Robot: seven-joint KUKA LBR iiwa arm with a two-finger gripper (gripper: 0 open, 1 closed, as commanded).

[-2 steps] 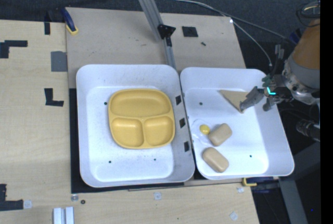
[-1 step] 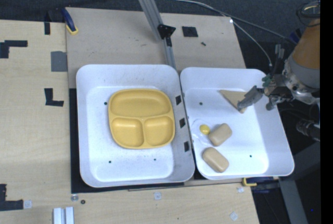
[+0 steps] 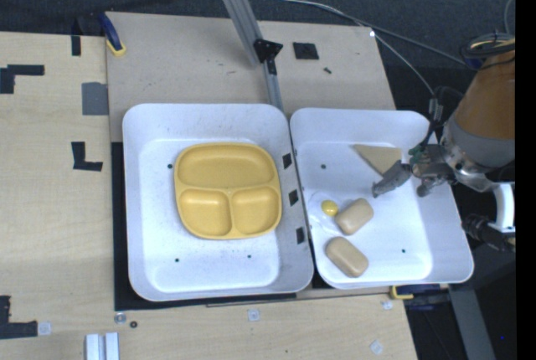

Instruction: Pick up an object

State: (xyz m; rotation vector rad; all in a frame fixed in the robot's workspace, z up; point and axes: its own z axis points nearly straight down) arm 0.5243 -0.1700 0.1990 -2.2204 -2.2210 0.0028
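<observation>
Several small objects lie in the right bin (image 3: 435, 262). A flat tan wedge (image 3: 378, 156) rests near the bin's back. A small yellow piece (image 3: 329, 207) sits beside a tan oblong lump (image 3: 354, 215), and a second tan lump (image 3: 346, 256) lies nearer the front. My gripper (image 3: 404, 185) hangs over the right half of this bin, just right of the wedge's lower edge and up-right of the first lump. Its two grey fingers are spread apart with nothing between them.
The left bin (image 3: 151, 266) holds a yellow divided plate (image 3: 227, 188). A grey pole (image 3: 239, 2) slants down to the bins' back edge at the middle. Cables run across the dark floor behind the bench.
</observation>
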